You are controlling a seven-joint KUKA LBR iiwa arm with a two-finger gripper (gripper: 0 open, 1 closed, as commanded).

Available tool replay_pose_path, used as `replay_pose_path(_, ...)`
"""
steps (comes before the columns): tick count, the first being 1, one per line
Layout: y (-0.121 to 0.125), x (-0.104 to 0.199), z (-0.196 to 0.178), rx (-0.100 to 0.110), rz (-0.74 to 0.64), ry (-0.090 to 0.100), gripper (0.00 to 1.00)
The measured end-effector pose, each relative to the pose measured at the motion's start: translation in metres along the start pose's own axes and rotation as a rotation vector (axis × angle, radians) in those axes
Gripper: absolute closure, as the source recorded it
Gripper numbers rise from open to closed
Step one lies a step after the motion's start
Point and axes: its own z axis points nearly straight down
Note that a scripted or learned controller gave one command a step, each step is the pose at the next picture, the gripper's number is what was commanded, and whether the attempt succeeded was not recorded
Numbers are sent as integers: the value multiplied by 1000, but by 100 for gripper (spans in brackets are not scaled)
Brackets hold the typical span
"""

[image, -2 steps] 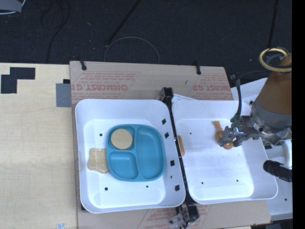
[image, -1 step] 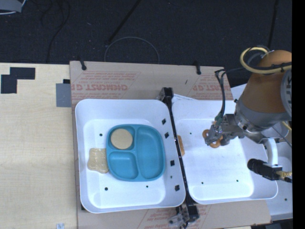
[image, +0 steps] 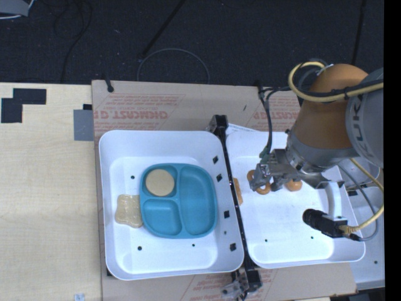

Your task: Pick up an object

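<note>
The gripper [image: 266, 179] hangs low over the right bin [image: 294, 243], its grip hidden from me, while the nearest object, a tan piece [image: 238, 192] pressed against the bin's left wall, could easily slip any grasp there.

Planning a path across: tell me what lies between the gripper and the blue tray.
In the camera view, between the gripper and the blue tray run both bins' rims with the black divider, and a small tan piece beside it.
</note>
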Motion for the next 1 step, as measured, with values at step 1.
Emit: replay_pose_path(1, 21, 46, 4, -1, 0, 0, 100)
